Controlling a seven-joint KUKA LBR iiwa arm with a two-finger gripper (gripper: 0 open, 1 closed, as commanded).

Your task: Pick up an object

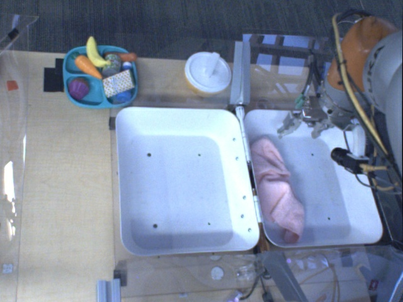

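Camera view, looking down at a slant on a pale wooden surface [63, 187] that carries two shallow white bins side by side. The left bin [135, 231] has nothing for the arm to take. The right bin [352, 212] holds the one thing there is to pick: a pink cloth [277, 187], rolled and rumpled, lying lengthwise along the bin's left wall, from about the middle of that wall down to the near left corner. Being soft and slack, it has likely slumped against the wall, which may leave little room for a finger on that side. Along the far edge of the surface, outside the bins, sit a blue compartment tray of toy food [97, 75], including a banana and a carrot, near the far left, and a white lidded cup [208, 72] just beyond the left bin's far right corner; both lie out of the working area. The grey arm [378, 61] with its orange band comes in from the right and bends downward over the far edge of the right bin. Its hand [302, 126] hangs above that bin's far left part, fingers spread apart and pointing down, with nothing between them. It is near the cloth's far end but apart from it, so the pick looks not yet begun.
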